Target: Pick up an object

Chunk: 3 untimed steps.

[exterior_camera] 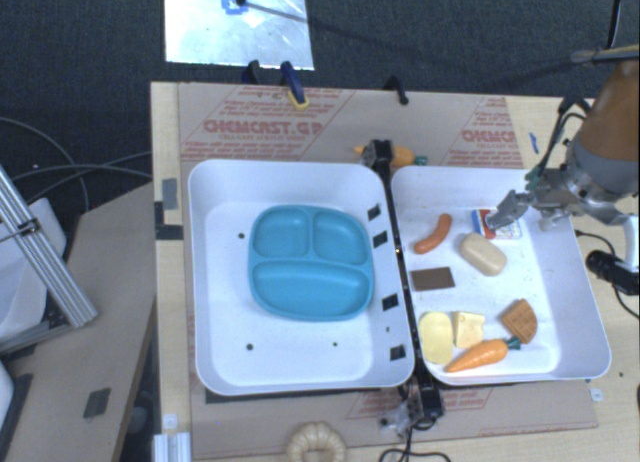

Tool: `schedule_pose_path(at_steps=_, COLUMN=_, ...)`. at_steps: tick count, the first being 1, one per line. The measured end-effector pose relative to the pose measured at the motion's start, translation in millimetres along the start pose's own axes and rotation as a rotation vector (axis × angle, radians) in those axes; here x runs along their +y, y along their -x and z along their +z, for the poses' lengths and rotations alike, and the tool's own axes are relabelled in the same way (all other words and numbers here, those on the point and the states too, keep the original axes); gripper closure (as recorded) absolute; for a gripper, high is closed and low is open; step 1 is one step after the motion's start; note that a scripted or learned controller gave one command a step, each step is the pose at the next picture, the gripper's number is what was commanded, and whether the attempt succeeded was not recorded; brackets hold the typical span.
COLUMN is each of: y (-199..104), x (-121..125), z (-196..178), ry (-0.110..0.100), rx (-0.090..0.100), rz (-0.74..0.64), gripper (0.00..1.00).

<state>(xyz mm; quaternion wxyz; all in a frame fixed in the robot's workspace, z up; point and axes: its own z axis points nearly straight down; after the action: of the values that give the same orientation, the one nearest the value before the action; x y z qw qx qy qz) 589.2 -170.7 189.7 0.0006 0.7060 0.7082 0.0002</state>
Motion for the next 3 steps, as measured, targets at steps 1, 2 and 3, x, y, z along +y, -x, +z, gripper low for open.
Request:
schedule_pose_path(at_steps=1, y=2, x=-1, z=63, ry=-0.004, rx=0.001, rz=0.002, gripper=0.0)
schedule_pose_path(at_steps=2, y=1, x=0, z=107, ry=-0.002, rx=0.001, rz=0.001, gripper=0.0)
schedule_pose_path(at_steps=3, y=2, x=1, z=94, ry=0.003, rx=0.0, rz=0.002, gripper=1.0)
